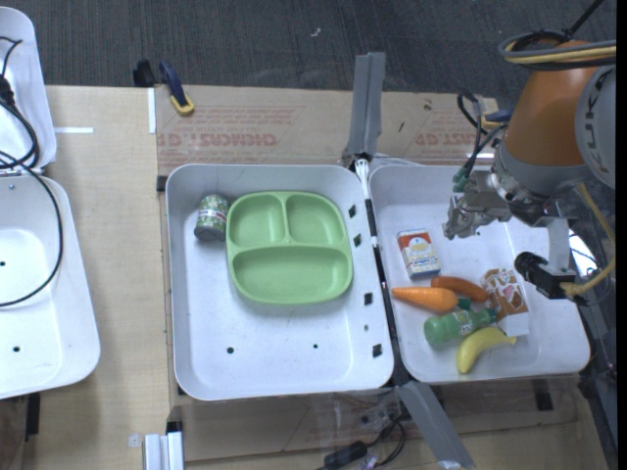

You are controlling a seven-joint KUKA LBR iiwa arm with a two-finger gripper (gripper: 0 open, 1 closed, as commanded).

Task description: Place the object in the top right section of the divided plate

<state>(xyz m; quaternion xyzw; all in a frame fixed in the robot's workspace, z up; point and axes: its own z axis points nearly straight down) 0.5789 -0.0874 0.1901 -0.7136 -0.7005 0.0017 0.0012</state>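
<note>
Green divided plate (290,248): lying in the left bin (196,351), three sections, all bare.
Small jar (211,216): sitting beside the plate's left rim.
Gripper (462,221): hanging over the right bin (558,355); jaw state impossible to tell.
Right bin contents: carton (418,253), carrots (431,297), green bottle (458,325), banana (480,348), patterned box (507,294), all lying loose.

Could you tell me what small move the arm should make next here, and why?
Probably lower the gripper toward the small carton just below-left of it in the right bin. It hangs above that bin with nothing visibly in it, and the green divided plate in the left bin has nothing in its sections yet.
</note>
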